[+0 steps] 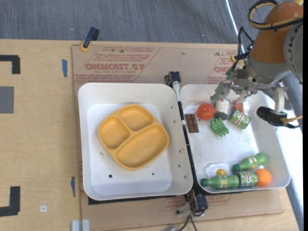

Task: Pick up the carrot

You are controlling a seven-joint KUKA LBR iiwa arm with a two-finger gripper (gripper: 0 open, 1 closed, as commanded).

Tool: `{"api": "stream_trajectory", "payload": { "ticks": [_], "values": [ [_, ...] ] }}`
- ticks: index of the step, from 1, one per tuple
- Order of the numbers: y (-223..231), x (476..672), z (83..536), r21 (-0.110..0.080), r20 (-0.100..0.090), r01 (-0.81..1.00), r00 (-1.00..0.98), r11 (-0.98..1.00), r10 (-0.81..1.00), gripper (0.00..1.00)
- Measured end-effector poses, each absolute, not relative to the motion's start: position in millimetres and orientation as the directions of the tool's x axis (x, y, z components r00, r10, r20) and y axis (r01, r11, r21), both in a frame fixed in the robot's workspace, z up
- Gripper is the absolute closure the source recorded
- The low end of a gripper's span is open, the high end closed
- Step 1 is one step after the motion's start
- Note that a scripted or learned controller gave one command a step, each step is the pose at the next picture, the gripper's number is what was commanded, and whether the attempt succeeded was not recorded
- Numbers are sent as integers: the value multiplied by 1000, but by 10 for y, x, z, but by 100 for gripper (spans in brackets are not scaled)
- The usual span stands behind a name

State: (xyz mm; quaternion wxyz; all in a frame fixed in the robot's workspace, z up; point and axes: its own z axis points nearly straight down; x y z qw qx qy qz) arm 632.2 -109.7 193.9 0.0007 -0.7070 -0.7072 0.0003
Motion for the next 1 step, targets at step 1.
{"api": "stream_trajectory", "payload": {
  "ticks": [1],
  "values": [
    [-947,5338,1853,-3,2,974,-225,225,974,0]
  ]
}}
